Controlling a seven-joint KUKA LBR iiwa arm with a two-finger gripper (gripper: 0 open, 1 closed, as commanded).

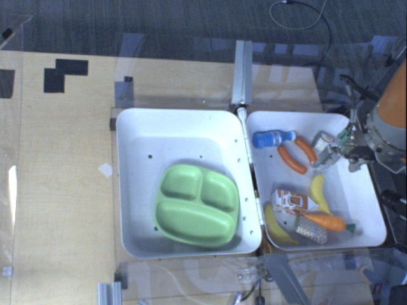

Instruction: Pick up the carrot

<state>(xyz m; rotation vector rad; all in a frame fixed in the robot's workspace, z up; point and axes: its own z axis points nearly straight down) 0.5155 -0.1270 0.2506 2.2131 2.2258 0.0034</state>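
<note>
The carrot [325, 221] lies near the right bin's [375, 224] front edge, tip toward the front right corner, resting against a grater [311, 232] with a carton [291, 201] just behind. The gripper [329, 152] hangs over the back right part of that bin, beside two sausages [297, 156]; how far its fingers are open, I cannot tell. Bananas [318, 194] sit mid-bin, a bottle [272, 138] near the back left corner. A green tray [198, 203] sits in the left bin [137, 170].

Pale wooden bench [57, 189], seemingly grey carpet [159, 11]
</note>
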